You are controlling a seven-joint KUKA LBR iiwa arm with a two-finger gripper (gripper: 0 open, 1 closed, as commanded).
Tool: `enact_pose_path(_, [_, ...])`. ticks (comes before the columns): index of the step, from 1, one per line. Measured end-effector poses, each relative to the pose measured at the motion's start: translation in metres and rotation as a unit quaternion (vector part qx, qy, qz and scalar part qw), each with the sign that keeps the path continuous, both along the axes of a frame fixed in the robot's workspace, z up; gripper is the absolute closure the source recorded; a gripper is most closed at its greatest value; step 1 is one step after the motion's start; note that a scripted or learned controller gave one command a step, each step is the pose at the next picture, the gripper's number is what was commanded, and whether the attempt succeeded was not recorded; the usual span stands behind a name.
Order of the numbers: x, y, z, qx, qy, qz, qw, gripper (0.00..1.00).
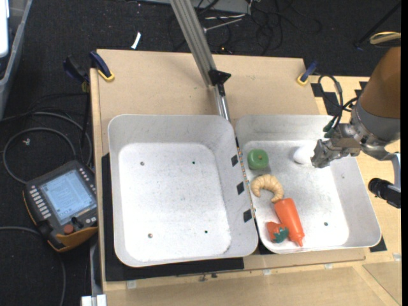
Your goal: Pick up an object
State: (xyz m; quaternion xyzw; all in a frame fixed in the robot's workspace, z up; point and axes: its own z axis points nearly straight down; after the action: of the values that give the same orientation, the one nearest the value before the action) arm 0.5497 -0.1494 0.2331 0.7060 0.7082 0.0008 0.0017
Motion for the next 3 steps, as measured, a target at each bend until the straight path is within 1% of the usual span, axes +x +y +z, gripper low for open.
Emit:
enact_pose_path(1, [0.027, 0.051, -0.007, 0.0009, 0.001, 0.003, 1.0, 1.0])
enact_pose_path(2, [0.037, 0.108, -0.005, 0.0014, 0.001, 0.003, 1.0, 1.0])
enact_pose_path(3, [0.066, 0.16, 0.004, 0.0015, 0.0, 0.003, 1.0, 1.0])
